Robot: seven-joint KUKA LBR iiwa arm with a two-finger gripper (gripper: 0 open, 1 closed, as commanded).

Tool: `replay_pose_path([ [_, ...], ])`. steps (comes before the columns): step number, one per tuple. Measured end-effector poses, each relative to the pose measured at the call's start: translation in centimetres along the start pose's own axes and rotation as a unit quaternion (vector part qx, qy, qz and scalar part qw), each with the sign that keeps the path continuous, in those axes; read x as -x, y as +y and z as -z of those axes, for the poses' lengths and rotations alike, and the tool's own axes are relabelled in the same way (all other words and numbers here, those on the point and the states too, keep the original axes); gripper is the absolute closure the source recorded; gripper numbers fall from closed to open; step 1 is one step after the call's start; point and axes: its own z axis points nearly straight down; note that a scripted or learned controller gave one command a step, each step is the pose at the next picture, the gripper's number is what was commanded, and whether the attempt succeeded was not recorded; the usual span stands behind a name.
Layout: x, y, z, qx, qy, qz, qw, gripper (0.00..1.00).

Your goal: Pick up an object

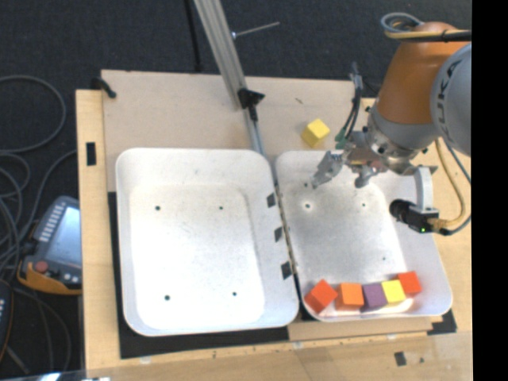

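Note:
Several small blocks lie in a row along the near edge of the right bin (349, 221): an orange-red block (321, 294), an orange block (351, 294), a purple block (373, 294), a yellow block (394, 292) and a red block (409, 282). Another yellow block (315, 132) sits on the bench beyond that bin. My gripper (346, 172) hangs open over the far end of the right bin, its two fingers spread apart with nothing between them. It is well away from the row of blocks.
The left bin (194, 236) stands beside the right one. A slanted metal rail (226, 50) crosses the back of the bench. A teach pendant (54, 244) and cables lie off the bench at the left.

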Motion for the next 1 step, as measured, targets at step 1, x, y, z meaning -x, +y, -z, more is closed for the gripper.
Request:
replay_pose_path([
  [1,-5.35,-6.59,-1.67,-0.003,0.0,0.002,1.0,0.0],
])
